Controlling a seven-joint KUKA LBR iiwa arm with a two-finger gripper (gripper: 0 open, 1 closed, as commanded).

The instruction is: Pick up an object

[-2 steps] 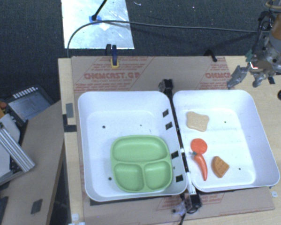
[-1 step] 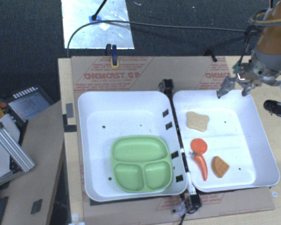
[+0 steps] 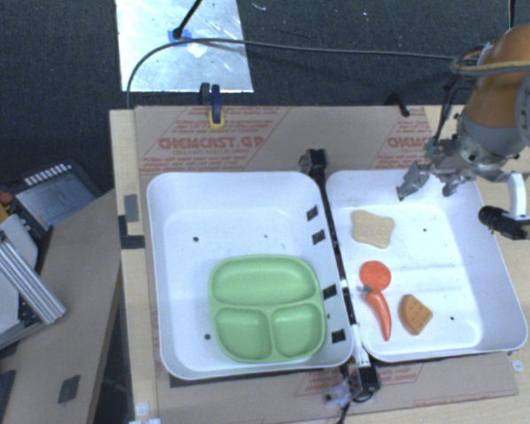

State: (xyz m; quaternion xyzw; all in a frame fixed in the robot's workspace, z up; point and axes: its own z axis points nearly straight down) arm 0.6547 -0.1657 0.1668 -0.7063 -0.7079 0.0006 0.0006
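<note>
the grey arm with its orange band comes in from the right side, and its two-finger gripper hangs over the far right corner of the right-hand shallow white bin. the two dark fingers are spread apart with nothing between them, their tips just above the bin's far rim and clear of every object.

inside that right bin lie three things. a pale tan, bread-like flat piece sits near the far left part of the floor, close to the divider between the bins. nearer the front, hard against the left wall, lies an orange-red plastic piece with a round head and a tapering curved tail, its tail pointing toward the front edge. just to the right of that tail, not clearly touching it, sits a small orange-brown, cracker-like chunk. all three are well apart from the gripper; the tan piece is the closest to it.

the left-hand shallow white bin carries a light green plastic plate with three compartments, resting flat in the front right corner, near the divider.

both bins sit side by side on a brown cardboard sheet with red print that covers the bench, and a row of black clips runs along the seam between them.
</note>
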